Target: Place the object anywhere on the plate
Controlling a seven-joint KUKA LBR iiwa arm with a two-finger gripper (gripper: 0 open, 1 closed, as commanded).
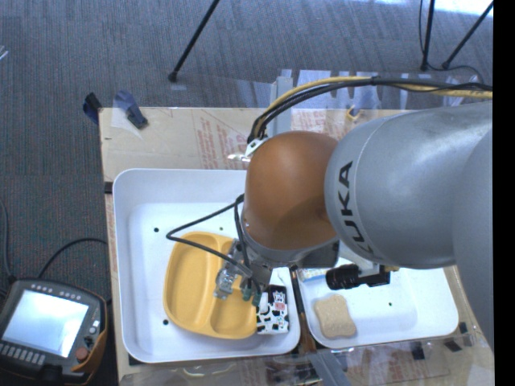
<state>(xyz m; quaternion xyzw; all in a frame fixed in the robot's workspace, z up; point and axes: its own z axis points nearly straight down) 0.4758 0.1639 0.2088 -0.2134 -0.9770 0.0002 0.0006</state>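
Your object, beside the plate

You see a small box printed in black-and-white cow patches, touching the right rim of the glossy yellow divided plate. The gripper hangs over that plate; you cannot tell how it is set. Right of the plate lies a porous tan sponge. The arm reads "KUKA".

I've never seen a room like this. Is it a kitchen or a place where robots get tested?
It looks like a robot test lab, not a kitchen. A big grey KUKA arm reaches over two white bins, a control tablet with a screen lies on the carpet, and stand legs rise behind the bench.
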